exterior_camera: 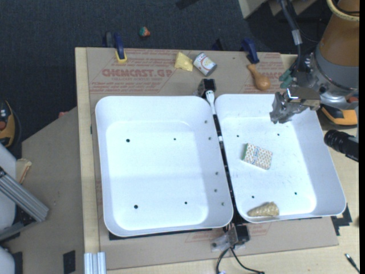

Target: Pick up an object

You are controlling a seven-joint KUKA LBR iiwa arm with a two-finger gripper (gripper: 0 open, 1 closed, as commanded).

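Pincer [280,114] hovers over upper part of right bin [319,170], nothing between its fingers; width can't tell.

Near to far: one tan lumpy piece [263,210] at right bin's lower edge; one patterned packet [258,156] mid-bin, down-left of pincer, long axis slanting upper left to lower right. Left bin [114,153]. Two bins, two objects, one arm.
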